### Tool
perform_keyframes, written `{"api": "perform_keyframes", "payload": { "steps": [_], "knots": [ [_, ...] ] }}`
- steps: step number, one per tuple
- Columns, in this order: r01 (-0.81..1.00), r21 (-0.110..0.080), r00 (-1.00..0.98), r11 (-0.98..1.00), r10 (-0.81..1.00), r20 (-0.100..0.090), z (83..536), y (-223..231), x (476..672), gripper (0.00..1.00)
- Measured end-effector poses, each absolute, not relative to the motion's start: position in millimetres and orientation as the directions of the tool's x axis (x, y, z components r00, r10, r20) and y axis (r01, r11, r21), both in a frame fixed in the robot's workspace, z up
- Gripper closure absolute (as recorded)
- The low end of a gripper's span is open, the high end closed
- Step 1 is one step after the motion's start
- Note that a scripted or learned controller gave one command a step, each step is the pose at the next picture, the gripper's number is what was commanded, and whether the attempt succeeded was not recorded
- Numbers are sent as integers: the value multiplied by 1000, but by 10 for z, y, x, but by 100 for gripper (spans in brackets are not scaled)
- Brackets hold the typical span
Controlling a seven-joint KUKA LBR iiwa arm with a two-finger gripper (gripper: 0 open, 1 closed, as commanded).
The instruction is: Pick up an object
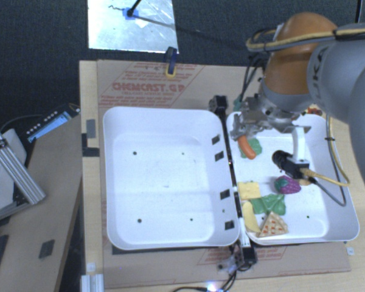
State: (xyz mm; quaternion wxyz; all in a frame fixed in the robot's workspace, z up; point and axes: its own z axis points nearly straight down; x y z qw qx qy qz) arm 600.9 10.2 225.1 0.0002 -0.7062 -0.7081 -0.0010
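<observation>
In the camera view, the gripper [248, 131] hangs just above the orange carrot-like toy [248, 148] in the right bin [344, 221]; I cannot tell its state. You should lower straight and centre on it. The right bin also holds purple, green and yellow toys; the left bin [118, 184] stands beside it.

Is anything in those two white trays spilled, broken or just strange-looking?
Nothing looks spilled or broken. The toy foods all crowd the right bin: a carrot below the hand, a purple piece, a yellow block, a green piece and a pizza slice bunched near the divider.
</observation>
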Motion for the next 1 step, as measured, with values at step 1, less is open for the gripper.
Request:
{"api": "perform_keyframes", "payload": {
  "steps": [1],
  "knots": [
    [1000, 6, -10, 10, 1000, 3, 2688, 618, 5988, 100]
  ]
}}
